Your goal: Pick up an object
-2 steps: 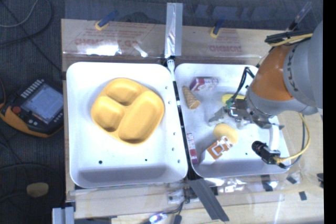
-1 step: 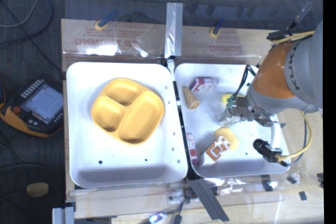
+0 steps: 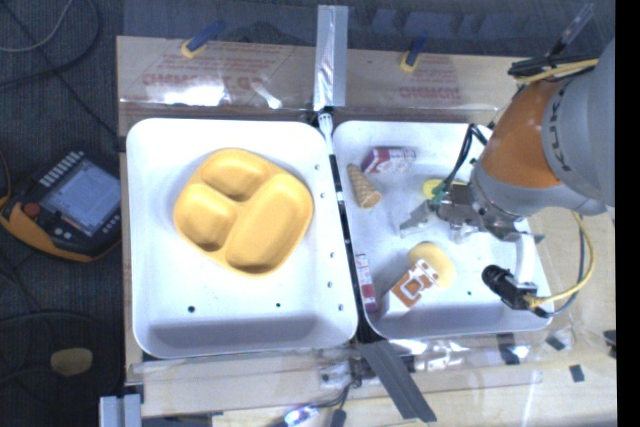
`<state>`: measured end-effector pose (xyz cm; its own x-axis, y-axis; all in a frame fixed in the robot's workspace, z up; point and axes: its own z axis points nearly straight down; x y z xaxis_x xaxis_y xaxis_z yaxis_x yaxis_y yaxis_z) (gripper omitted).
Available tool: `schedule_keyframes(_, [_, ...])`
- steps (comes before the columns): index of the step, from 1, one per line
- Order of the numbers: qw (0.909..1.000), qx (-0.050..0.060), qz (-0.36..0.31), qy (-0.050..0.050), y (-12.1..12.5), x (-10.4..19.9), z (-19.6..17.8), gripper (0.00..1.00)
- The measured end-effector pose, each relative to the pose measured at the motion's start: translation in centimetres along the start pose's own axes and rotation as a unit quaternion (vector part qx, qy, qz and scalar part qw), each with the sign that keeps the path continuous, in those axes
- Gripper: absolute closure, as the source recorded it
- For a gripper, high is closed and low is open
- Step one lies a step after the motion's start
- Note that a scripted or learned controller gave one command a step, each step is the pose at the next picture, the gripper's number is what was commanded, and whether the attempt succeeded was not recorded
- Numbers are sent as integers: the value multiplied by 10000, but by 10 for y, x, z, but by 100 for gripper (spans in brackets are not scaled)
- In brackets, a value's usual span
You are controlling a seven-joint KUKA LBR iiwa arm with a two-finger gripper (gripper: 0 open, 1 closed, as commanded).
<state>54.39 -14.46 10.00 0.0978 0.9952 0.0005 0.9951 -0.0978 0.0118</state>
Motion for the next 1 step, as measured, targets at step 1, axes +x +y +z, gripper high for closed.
schedule_keyframes(1, [9973,-62,-736,-31,-53,5,7,0])
